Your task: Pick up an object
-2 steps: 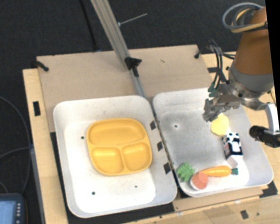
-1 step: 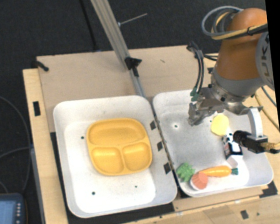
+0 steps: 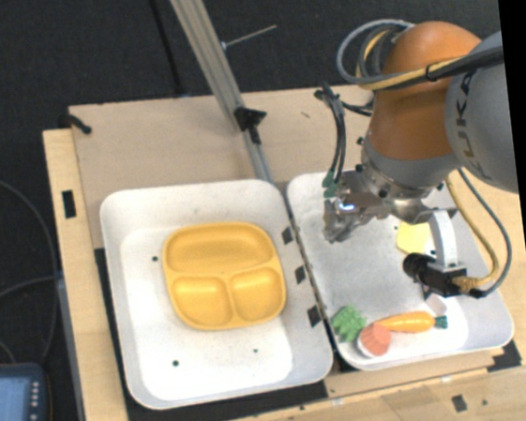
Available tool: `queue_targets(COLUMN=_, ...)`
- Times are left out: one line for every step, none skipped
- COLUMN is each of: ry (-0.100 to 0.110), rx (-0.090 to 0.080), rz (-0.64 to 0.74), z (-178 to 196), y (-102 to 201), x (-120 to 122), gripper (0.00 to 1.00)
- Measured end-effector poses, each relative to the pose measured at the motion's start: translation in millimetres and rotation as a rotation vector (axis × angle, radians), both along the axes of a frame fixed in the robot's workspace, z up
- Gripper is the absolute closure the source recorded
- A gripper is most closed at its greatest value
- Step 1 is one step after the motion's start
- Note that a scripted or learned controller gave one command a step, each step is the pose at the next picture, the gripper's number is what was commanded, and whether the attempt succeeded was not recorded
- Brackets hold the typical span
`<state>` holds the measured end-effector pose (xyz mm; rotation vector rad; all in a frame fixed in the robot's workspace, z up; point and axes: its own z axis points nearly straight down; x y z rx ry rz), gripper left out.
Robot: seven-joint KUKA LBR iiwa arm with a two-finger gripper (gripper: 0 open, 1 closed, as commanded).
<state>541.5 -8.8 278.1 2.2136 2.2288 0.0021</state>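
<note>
My gripper [image 3: 338, 222] hangs over the upper left part of the right bin [image 3: 373, 268], above bare bin floor, with nothing seen between its fingers. Along the right bin's near edge lie a green leafy toy [image 3: 347, 322], a pink-red round piece [image 3: 376, 339] and an orange carrot [image 3: 408, 323] with a green tip. A yellow block [image 3: 415, 236] lies at the right side, partly behind the arm. These objects lie well below and to the right of the gripper.
A yellow three-compartment plate [image 3: 223, 273] lies in the middle of the left bin [image 3: 148, 359]. A slanted metal rail [image 3: 219, 68] runs from the top to the bins' divide. A black cable fitting [image 3: 435, 275] hangs from the arm over the right bin.
</note>
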Motion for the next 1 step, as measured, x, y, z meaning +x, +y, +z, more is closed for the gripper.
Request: queue_targets(ry=0.001, rx=0.0, rz=0.0, z=-7.9, y=55.3, x=-20.8, gripper=1.0)
